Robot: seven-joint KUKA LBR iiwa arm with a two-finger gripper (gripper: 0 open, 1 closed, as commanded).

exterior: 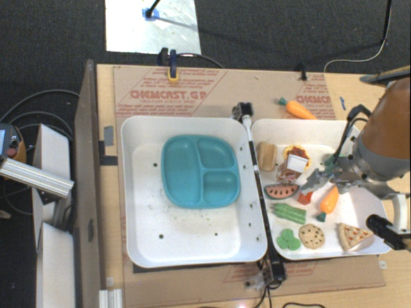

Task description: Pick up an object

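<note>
In the right bin [321, 254], the claw [316, 179], its grip impossible to tell, hovers at ten o'clock of the small orange carrot [329, 199], likely light, stiff and slick, best pinched across its thicker middle.

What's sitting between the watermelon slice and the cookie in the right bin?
In the camera view, a green bean pod lies between the watermelon slice and the cookie.

The room light is even and fairly bright, falling from above. The two white bins [192, 252] look almost washed out, with only soft shadows inside their walls. A silvery sheet [154, 19] on the dark floor glares pale (crinkled, it seems). The picture is coarse and slightly soft; the arm [392, 130] at the right blurs most.
</note>
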